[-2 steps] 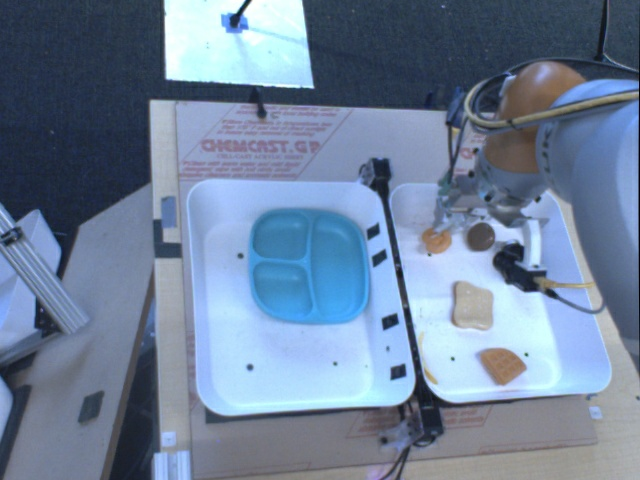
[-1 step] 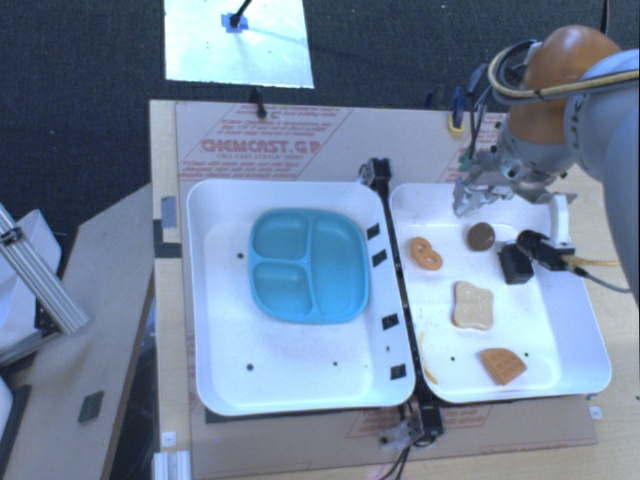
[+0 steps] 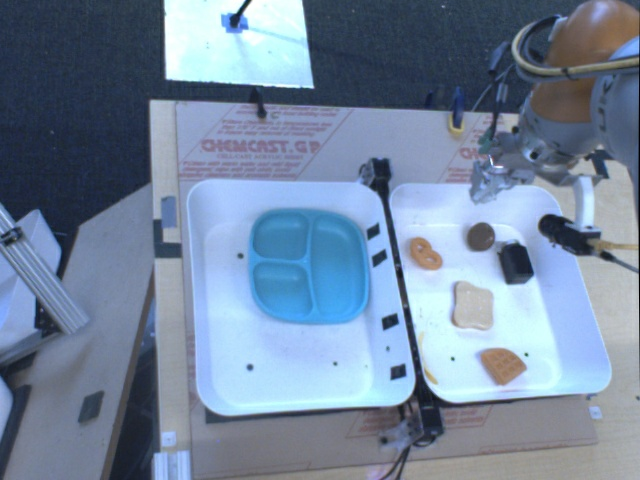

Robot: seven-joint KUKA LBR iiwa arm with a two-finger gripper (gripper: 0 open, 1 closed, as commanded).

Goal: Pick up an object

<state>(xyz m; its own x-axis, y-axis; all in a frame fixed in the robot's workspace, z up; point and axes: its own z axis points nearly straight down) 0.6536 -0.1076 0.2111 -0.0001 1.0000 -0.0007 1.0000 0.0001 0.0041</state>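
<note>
gripper [image 3: 487, 182], finger state unclear, above round brown cookie [image 3: 481, 236] and twisted pretzel [image 3: 426, 254].

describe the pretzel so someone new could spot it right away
Look in the right white bin, at its upper left, close to the divider between the two bins. The pretzel is the small orange-brown twisted piece with holes, left of the round brown cookie and above the pale bread slice.

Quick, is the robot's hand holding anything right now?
Gripper: can't tell if open or closed; nothing seen in it. It hangs over the back edge of the right bin, near the brown cookie.
</note>
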